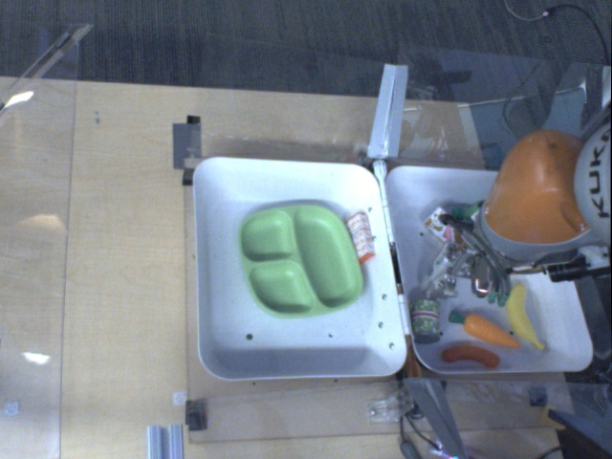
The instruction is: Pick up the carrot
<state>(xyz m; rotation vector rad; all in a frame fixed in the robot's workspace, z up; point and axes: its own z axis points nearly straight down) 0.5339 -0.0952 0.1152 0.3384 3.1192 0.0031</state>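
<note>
The carrot [489, 331], orange with a green top end, lies near the front of the right bin [411, 199]. It rests between a yellow banana [521, 317] on its right and a red sausage [469, 355] in front. My gripper [463, 270] hangs over the middle of the right bin, a little behind and left of the carrot and apart from it. The arm's orange band [535, 199] covers the bin's back right part.
A small dark can [426, 320] stands at the right bin's front left corner, close to the carrot's green end. The left bin [220, 342] holds a green divided plate [301, 259] and a small labelled bottle [360, 235] by its right wall.
</note>
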